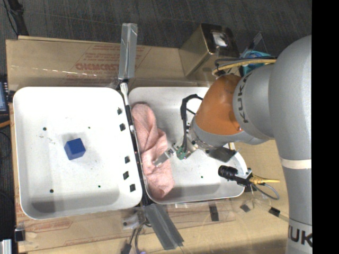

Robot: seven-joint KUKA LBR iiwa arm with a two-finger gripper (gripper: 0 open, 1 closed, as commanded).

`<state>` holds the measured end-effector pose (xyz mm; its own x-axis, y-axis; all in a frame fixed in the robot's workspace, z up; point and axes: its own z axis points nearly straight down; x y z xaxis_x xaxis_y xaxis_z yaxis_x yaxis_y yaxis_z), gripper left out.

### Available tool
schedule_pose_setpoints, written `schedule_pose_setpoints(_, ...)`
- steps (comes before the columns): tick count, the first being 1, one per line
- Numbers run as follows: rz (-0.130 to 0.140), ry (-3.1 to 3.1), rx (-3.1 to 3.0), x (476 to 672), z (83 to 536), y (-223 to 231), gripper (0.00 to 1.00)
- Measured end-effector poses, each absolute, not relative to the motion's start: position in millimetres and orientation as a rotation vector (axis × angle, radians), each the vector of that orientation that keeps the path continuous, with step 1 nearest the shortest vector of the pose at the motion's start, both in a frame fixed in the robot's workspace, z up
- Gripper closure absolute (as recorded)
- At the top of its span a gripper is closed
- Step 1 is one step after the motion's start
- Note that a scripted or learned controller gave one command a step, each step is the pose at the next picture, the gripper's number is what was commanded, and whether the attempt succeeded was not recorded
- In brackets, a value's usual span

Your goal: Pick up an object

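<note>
clearly the nearest candidate is the pink cloth (152, 150), crumpled in a long heap against the left wall of the right bin (212, 97); it looks soft, light and limp, so it should bunch and drape rather than lift as one piece, and a raised fold near its middle seems the best place to pinch. the hand (177, 153) sits low at the cloth's right edge, seemingly touching a fold, but whether it is spread or pinched i cannot tell. well apart, a small blue cube (74, 148) lies in the left bin (32, 102), rigid and easy to take by opposite faces.
</note>
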<state>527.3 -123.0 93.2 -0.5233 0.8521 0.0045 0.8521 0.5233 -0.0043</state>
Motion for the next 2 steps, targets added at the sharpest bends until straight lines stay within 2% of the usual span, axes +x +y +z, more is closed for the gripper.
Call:
schedule_pose_setpoints(1, 0.001, -2.815, -1.392, 598.8, 91, -105, 0.0)
schedule_pose_setpoints(2, 0.004, -2.579, -1.78, 573.5, 99, -125, 0.0)
